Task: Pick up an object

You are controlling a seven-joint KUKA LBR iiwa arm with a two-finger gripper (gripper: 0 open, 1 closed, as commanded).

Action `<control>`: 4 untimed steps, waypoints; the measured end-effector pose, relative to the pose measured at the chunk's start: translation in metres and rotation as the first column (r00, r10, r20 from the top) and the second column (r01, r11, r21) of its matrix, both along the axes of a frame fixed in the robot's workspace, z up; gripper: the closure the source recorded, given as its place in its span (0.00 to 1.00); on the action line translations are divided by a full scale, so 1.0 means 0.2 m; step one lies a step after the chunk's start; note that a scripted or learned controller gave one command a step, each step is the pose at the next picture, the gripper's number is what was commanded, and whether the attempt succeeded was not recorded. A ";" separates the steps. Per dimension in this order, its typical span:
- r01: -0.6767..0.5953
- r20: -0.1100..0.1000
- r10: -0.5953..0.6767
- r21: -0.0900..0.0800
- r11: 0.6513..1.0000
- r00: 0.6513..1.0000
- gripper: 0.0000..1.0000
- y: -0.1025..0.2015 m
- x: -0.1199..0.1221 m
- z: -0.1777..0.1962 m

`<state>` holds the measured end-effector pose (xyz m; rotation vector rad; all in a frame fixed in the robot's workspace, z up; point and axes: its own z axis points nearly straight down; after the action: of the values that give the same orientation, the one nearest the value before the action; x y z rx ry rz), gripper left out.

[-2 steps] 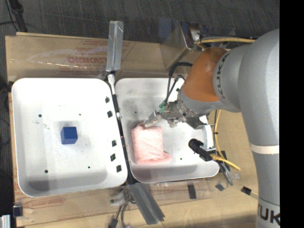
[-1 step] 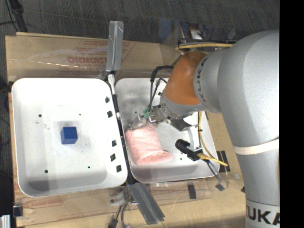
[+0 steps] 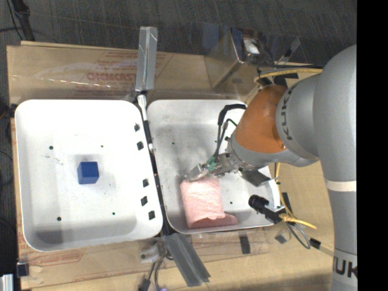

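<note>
A pink folded cloth [image 3: 206, 203] lies at the lower edge of the right bin [image 3: 182, 120], its long axis running top to bottom. Just above it, the gripper [image 3: 200, 172] hangs low, angled left; whether it is open cannot be told. The grey arm [image 3: 315, 120] bends in from the right. A blue cube [image 3: 88, 172] sits in the left bin [image 3: 36, 223]. Faint red lettering on the cardboard [image 3: 91, 71] behind is unreadable.

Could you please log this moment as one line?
end effector: right bin, just above pink cloth | cloth: not held | blue cube: left bin, untouched
</note>
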<state>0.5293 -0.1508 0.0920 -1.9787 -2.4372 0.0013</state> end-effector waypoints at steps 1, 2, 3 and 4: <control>-0.142 -0.003 0.142 0.002 0.990 0.990 0.00 0.28 0.00 -0.01; -0.145 -0.004 0.145 0.002 0.989 0.989 1.00 0.27 0.00 0.04; -0.072 -0.003 0.072 -0.001 0.997 0.997 1.00 0.61 0.07 0.50; -0.072 -0.003 0.072 -0.001 0.997 0.997 0.00 0.60 0.07 0.50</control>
<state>0.5436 -0.0299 0.1910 -1.8888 -2.5056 0.0056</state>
